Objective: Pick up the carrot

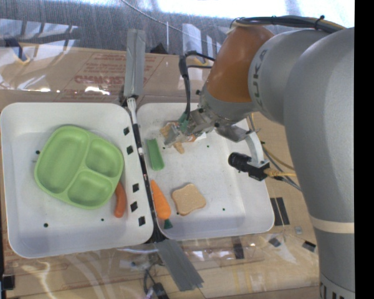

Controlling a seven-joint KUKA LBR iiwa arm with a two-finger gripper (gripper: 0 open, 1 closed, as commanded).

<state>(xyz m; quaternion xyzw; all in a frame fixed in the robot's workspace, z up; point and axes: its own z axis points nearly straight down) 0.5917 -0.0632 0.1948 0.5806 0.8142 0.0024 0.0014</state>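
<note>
The carrot (161,202), orange with a small green stub at its near end, lies in the right bin (237,213) against the left wall, close to the front corner. The gripper (178,133) hangs over the back left part of that same bin, well behind the carrot and apart from it. Something tan shows at the gripper's tip, too small to make out. The grey arm with its orange band (237,61) reaches in from the right and covers the bin's back right part.
A green stick (154,154) lies just in front of the gripper. A slice of toast (188,199) sits right of the carrot. The left bin (25,229) holds a green divided plate (80,166) and an orange-red sausage (119,201).
</note>
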